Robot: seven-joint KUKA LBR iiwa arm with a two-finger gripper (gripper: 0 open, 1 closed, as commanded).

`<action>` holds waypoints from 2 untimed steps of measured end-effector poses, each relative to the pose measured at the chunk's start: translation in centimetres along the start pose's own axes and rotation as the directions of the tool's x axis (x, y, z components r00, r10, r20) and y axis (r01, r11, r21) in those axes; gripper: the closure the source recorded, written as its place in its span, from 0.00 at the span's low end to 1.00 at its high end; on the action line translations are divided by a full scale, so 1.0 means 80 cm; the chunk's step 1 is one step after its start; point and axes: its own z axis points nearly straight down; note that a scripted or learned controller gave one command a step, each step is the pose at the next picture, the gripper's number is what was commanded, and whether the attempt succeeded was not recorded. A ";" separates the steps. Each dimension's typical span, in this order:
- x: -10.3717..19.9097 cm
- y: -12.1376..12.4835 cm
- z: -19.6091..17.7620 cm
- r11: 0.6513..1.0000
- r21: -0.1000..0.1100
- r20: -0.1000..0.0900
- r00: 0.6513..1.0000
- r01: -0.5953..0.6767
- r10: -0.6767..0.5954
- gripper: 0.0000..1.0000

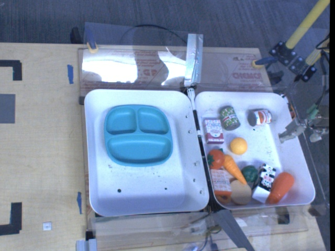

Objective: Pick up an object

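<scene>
A wooden bench is seen at the far left, marked with black tape corners and blue tape tabs. On it, two shallow white bins are set side by side, touching along their inner edges.

The left bin is occupied by a blue divided plate, lying flat in the upper half of the bin, with three compartments. A few dark specks are noted on the bin floor below the plate.

Behind both bins, a clear plastic sheet is observed, with a metal strip standing at the junction between the bins.

The right bin holds the loose items. Near its left wall a small red carton is recorded, with a green can just beside it to the upper right. A second can with a red label lies on its side further right. An orange ball rests near the middle of the bin, apart from the others. Along the lower edge a crowded group is found: a toy carrot, a red packet, a beige round piece, a dark green item, a black-and-white carton and an orange-red vegetable, most of them touching.

The gripper is seen at the right rim of the right bin, beside the items and touching none. Whether it is wide or narrow cannot be told.
</scene>
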 end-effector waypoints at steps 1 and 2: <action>0.012 0.090 0.109 0.999 0.008 -0.002 0.999 -0.051 0.051 0.00; 0.087 0.034 0.172 0.931 0.003 -0.004 0.931 0.366 -0.366 0.00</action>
